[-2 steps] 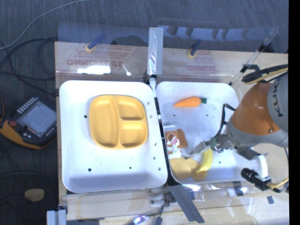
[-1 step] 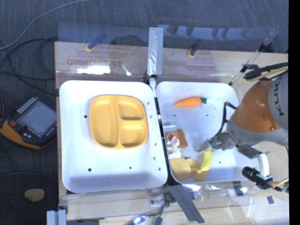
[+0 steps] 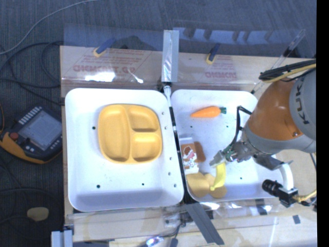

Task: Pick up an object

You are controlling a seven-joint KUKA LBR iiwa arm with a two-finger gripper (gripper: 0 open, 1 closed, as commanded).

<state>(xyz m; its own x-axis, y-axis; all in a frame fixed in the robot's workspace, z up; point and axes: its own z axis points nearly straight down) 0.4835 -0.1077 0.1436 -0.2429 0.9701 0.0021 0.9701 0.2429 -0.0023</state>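
Bench (image 3: 231, 66) of pale wood carries two shallow white plastic bins side by side. The left bin (image 3: 82, 179) holds a yellow three-compartment plastic tray (image 3: 129, 133), lying flat near the bin's centre. The right bin (image 3: 241, 99) holds four items: an orange toy carrot with a green top (image 3: 207, 112) near the far wall, a small brown-and-white printed packet (image 3: 190, 155) against the left wall, a rounded tan object (image 3: 198, 184) at the near left corner, and a yellow banana-shaped object (image 3: 219, 177) just beside the tan object, touching or overlapping it.

The grey arm with its orange band (image 3: 275, 120) reaches in from the right and sits over the right half of the right bin. The two-finger gripper (image 3: 225, 157) is low in the bin, directly at the upper end of the banana-shaped object, between that object and the packet. Finger state: cannot tell; the tool end is small and blurred, and contact with the banana-shaped object cannot be confirmed.

A black-and-orange handheld pendant (image 3: 31, 135) lies on the dark carpet, left of the bench
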